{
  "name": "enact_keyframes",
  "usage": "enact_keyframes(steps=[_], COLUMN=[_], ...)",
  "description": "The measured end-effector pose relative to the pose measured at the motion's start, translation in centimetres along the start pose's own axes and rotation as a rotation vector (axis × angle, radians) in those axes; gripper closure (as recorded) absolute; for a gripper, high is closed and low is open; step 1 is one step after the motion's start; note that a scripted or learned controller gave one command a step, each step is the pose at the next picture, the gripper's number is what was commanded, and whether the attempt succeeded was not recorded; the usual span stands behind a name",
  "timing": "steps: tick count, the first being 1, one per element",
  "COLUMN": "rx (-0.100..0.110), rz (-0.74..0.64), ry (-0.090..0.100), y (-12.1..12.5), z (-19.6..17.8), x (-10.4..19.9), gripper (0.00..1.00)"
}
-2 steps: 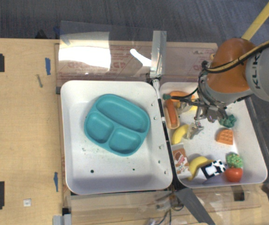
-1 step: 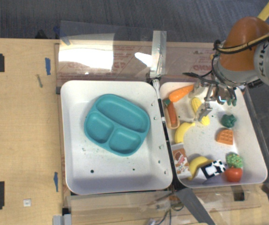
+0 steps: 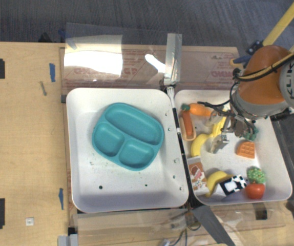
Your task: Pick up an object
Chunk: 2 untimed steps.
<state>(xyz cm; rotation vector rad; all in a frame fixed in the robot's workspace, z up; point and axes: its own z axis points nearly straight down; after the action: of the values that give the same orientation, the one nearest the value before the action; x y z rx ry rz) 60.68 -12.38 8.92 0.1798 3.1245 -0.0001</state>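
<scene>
Several toy foods are crowded into the right bin (image 3: 282,160), and any one of them would serve as the object to be picked up. A banana (image 3: 214,180) lies near the front wall beside a black-and-white toy (image 3: 233,185), a tomato (image 3: 255,190) and a green broccoli-like piece (image 3: 256,175); an orange waffle-shaped piece (image 3: 246,150) sits just beyond them, a hot dog (image 3: 187,124) lies along the left wall, and a carrot (image 3: 201,109) is seen near the far corner. A pale yellow piece (image 3: 198,145) rests close to the gripper (image 3: 222,137), which is lowered into the middle of this bin among the yellow items. Whether its fingers are spread or closed cannot be told, since they are blurred against the clutter, and nothing can be confirmed as held. For the step to be done well, a single piece should be singled out, ideally one with free space on both sides such as the waffle piece, and the descent should be centred on it so that neighbours are not pinched or pushed aside. The arm (image 3: 262,83) is reached in from the right, its orange band above the far right part of the bin, with the wrist pointed steeply down. The left bin (image 3: 80,188) carries a teal divided plate (image 3: 128,136).
</scene>
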Motion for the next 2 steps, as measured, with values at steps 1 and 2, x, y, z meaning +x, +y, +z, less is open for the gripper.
enact_keyframes(steps=[1, 2], rx=[0.001, 0.006], rz=[-0.002, 0.059], ry=[-0.015, -0.003], y=[0.1, -9.2], z=[-1.4, -9.0], x=[-0.4, 0.6], gripper=[1.00, 1.00])
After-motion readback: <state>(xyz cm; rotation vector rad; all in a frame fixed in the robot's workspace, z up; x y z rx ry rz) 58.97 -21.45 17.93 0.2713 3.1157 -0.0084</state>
